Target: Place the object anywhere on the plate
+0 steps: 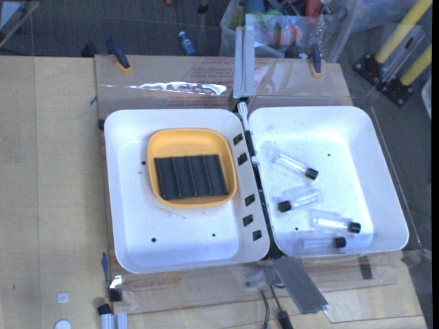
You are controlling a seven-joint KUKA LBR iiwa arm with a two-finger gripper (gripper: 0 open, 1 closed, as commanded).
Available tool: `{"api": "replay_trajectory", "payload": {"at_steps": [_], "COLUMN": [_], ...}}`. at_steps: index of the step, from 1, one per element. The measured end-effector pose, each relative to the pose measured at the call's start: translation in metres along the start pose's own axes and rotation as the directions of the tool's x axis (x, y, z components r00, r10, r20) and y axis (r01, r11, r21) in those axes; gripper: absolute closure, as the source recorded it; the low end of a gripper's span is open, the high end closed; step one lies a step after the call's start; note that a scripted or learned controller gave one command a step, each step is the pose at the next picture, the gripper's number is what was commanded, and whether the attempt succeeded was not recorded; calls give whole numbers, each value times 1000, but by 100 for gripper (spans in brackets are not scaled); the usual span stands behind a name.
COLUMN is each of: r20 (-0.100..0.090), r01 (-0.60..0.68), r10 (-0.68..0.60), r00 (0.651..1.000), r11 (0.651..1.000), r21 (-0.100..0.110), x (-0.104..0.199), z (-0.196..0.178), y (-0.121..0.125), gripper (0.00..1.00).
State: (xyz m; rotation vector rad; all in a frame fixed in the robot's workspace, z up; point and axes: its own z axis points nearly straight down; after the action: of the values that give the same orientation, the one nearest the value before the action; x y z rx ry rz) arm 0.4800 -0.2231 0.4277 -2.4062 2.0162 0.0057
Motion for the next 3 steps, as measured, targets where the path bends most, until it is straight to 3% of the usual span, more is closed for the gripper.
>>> {"api": "replay_trajectory", "payload": {"at_steps": [1,2,3], "r20": [0,1,0], "r01": [125,286,616], "r10": [-125,-286,-616], "r00": [992,958,788], "r11": [992,958,788], "r21": [-1,-2,0], "x": [-8,-12,0], "z": [27,57,160], "y": [-1,-3,-53], "gripper": [100,100,100]}}
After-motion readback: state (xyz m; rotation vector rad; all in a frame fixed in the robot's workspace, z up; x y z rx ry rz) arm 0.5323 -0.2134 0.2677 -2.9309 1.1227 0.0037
